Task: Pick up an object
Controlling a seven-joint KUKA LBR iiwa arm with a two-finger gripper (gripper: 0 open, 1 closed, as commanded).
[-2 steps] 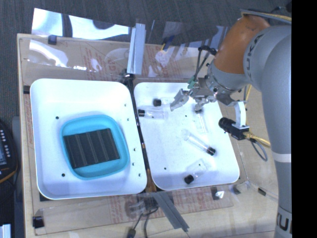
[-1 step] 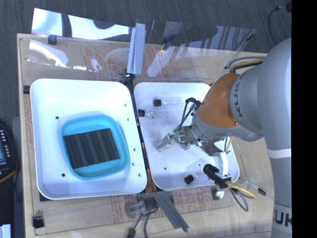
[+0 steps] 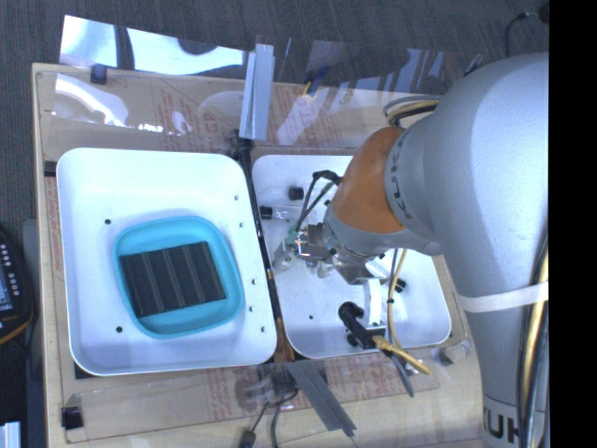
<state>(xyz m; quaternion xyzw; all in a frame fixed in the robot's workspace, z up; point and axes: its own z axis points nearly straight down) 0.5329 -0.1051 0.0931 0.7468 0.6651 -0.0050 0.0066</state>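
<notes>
- Gripper: low over the right bin, under the arm's wrist. Whether the claw is apart or together cannot be told, since the wrist hides it.
- Candidate objects: a blue tray lies flat in the left bin, well apart from the gripper. A small dark piece sits near the right bin's far wall, near the gripper but not under it.
- Risk 1: nothing can be made out beneath the gripper, so closing here would likely catch nothing.
- Risk 2: the dark piece is small and close to the wall, so a slanted approach could nudge it away or strike the wall.
- Risk 3: the tray is broad and shallow, so a grip on its rim may slip or tip it on lifting.
- Risk 4: descending further may press the gripper onto the bin floor.
</notes>
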